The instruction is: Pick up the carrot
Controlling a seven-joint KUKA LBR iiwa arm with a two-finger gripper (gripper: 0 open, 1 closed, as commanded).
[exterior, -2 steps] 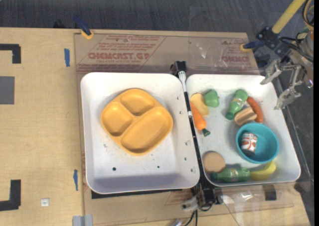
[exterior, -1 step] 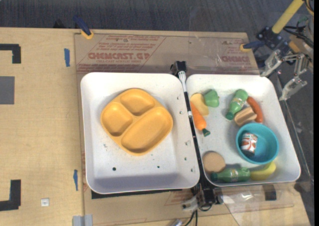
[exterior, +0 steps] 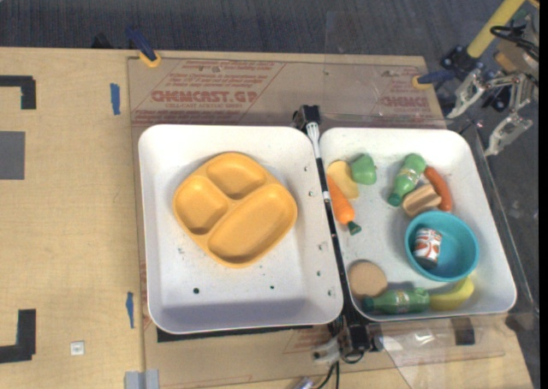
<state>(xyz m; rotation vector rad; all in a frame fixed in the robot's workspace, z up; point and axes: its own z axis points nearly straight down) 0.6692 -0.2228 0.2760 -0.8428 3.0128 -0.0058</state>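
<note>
Right, nothing is lifted yet. My gripper (exterior: 497,110) hangs off past the right bin's (exterior: 479,152) far corner, and whether it's spread or clenched I can't tell. The carrot (exterior: 342,205) lies well away from it, against that bin's opposite wall. Reach, descent and grasp all remain.

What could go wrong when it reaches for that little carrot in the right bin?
Two things, probably. The carrot lies right against the left wall of the right bin, by the divider, so a finger may hit the wall instead of sliding beside it. A yellow piece touches its top end and could get nudged or grabbed along. The gripper also sits outside the bin, at its upper right, so a long reach remains.
</note>
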